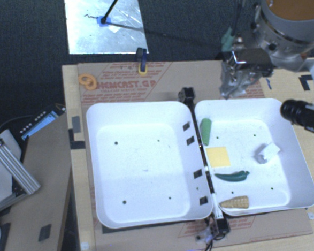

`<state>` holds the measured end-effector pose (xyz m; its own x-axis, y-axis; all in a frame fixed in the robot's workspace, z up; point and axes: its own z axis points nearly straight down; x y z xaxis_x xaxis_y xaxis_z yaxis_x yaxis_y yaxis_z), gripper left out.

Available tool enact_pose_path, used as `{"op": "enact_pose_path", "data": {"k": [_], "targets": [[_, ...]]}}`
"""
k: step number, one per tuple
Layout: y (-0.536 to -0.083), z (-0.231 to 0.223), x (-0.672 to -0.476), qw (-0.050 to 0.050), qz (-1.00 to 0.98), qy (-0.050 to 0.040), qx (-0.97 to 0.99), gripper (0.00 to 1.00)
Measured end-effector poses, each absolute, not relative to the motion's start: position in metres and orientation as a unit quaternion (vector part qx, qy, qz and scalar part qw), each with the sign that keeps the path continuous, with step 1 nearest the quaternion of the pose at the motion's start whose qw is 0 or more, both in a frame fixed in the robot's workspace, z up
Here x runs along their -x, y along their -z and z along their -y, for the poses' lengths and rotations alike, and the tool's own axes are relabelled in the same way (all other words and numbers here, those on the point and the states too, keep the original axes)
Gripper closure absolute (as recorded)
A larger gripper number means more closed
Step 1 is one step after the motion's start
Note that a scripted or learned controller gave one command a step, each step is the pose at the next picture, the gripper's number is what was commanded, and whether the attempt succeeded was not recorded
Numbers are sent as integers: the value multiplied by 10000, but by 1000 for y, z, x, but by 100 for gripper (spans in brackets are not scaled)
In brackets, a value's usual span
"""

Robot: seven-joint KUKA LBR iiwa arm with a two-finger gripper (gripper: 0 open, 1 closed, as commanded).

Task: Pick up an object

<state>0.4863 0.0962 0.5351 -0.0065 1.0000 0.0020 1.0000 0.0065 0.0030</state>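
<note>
Camera view: the gripper (233, 86) hangs above the far rim of the right bin (295, 185), its finger spacing impossible to tell. Inside that bin lie a light green pod (205, 130), yellow square (218, 157), dark green pepper (233, 176), tan cone (234, 202) and grey-white piece (266, 153).

A yellow-and-blue clamp (142, 61) and orange rings (88, 81) lie on the cardboard (159, 76).

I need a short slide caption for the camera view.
Gripper above the right bin, which holds five small objects including a yellow square.
</note>
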Motion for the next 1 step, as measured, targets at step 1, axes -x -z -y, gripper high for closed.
{"op": "enact_pose_path", "data": {"k": [1], "targets": [[-305,-156,-506,-36,-7093,58,-7049,100]]}}
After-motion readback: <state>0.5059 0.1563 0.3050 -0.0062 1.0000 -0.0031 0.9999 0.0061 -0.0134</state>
